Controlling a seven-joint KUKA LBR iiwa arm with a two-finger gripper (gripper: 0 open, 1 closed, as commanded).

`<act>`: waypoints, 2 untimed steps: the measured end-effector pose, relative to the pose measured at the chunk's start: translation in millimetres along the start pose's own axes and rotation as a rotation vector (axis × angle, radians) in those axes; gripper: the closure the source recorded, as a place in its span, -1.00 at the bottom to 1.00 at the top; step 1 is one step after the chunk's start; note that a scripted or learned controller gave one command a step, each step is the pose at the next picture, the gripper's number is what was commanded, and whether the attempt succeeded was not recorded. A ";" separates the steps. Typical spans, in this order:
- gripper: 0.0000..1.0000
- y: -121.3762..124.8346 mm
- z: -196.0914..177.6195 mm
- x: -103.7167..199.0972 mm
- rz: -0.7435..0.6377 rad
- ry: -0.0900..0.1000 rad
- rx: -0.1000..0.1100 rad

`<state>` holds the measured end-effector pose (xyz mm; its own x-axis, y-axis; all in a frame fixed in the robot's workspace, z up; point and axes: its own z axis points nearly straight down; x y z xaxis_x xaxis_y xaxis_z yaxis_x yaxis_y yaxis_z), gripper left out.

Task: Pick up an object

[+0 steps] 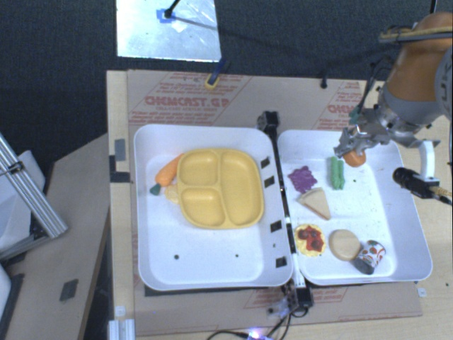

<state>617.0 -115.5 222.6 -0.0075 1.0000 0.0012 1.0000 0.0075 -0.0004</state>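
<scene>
Dark carpet around bench, two white bins centre frame. Gripper [352, 146] at upper right of right bin [407, 211], over orange toy [355, 159]; grip state unclear. Risk: green piece [336, 172] just beside, fingers may clip it or slide off.

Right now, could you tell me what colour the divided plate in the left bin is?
The divided plate is yellow, seen clearly in the camera view.

Both shallow white plastic bins [212, 137] are viewed from above at a slant, from a moderate distance, the bench being faced.
</scene>
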 end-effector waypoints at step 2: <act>1.00 -26.8 -12.8 115.2 -0.003 0.001 -0.001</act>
<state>589.3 -0.6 235.6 -0.0102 0.9999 0.0025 0.9999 0.0102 0.0004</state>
